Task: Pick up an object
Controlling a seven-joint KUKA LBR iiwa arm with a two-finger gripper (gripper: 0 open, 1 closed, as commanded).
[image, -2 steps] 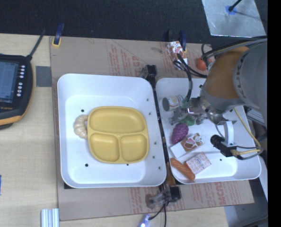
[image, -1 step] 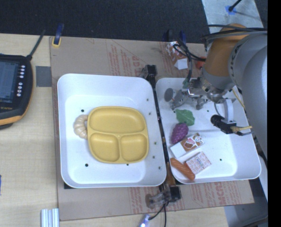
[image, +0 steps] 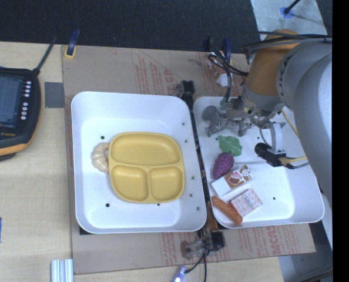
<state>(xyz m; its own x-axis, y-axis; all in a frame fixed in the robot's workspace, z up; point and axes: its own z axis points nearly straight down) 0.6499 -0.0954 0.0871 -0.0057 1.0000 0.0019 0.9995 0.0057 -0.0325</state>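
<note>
My gripper (image: 233,124) hangs over the far end of the right bin (image: 292,207), just beyond a green leafy toy (image: 229,144). Nothing shows in its grasp. Nearer in the same bin lie a purple grape bunch (image: 222,164), a white carton with a brown picture (image: 235,178), a pink packet (image: 245,202) and an orange carrot (image: 227,210). In the left bin (image: 92,210) a yellow divided tray (image: 146,166) rests with a beige bread-like piece (image: 99,156) against its left side.
A tablet in an orange case (image: 7,113) sits on the bench at the far left. The two bins meet along a narrow ridge (image: 197,157). The arm's grey body (image: 306,98) covers the right bin's far right corner.
</note>
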